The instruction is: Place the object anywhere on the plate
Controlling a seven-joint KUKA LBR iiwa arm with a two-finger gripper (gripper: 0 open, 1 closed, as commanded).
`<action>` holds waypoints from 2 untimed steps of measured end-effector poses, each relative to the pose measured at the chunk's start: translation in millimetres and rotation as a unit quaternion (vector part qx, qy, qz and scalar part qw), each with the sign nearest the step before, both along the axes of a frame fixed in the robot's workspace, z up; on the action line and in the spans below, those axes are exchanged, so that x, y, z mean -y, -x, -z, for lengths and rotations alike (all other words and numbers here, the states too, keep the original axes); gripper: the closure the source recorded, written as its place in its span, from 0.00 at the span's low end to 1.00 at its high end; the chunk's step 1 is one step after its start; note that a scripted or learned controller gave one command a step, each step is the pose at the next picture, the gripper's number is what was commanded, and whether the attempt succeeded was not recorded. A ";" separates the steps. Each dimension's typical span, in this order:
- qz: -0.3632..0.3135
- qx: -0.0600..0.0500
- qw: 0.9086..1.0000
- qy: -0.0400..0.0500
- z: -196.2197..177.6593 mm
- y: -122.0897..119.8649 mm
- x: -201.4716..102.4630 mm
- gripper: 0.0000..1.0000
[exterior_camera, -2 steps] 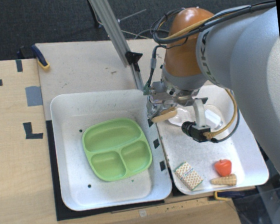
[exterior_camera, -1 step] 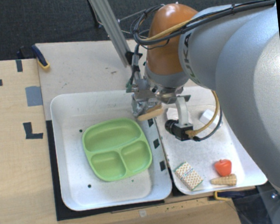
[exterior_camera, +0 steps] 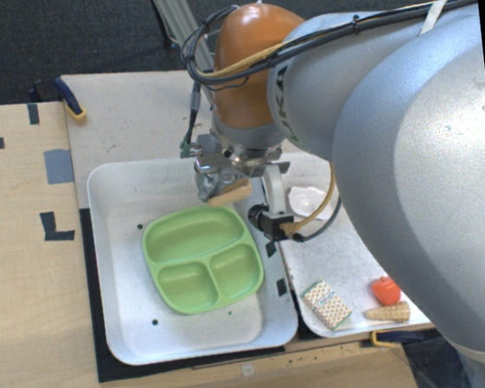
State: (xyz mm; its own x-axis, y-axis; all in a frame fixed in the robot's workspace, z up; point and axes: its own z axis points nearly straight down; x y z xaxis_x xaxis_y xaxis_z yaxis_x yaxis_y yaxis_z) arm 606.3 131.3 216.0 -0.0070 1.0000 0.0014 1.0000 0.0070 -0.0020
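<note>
A green plate (exterior_camera: 203, 258) with three compartments lies in the left white bin (exterior_camera: 118, 246). My gripper (exterior_camera: 220, 186) hangs just above the plate's far rim, near the wall between the two bins. A small tan block (exterior_camera: 234, 192) sits between the fingers, which are closed on it. The block hovers over the plate's upper right edge, and part of it is hidden by the gripper body.
The right bin (exterior_camera: 355, 265) holds a white item (exterior_camera: 306, 199), a speckled tan block (exterior_camera: 327, 304), a red round thing (exterior_camera: 386, 289) and a tan cone-shaped piece (exterior_camera: 386, 312). My arm covers much of that bin. A yellow-and-blue clamp (exterior_camera: 70, 100) sits at the bench's back.
</note>
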 end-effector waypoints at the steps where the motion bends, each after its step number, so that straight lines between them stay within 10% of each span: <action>1: 0.002 0.001 1.000 0.000 -21.8 -11.9 -14.0 1.00; 2: 0.003 0.000 1.000 0.002 -20.5 -11.3 -12.5 0.00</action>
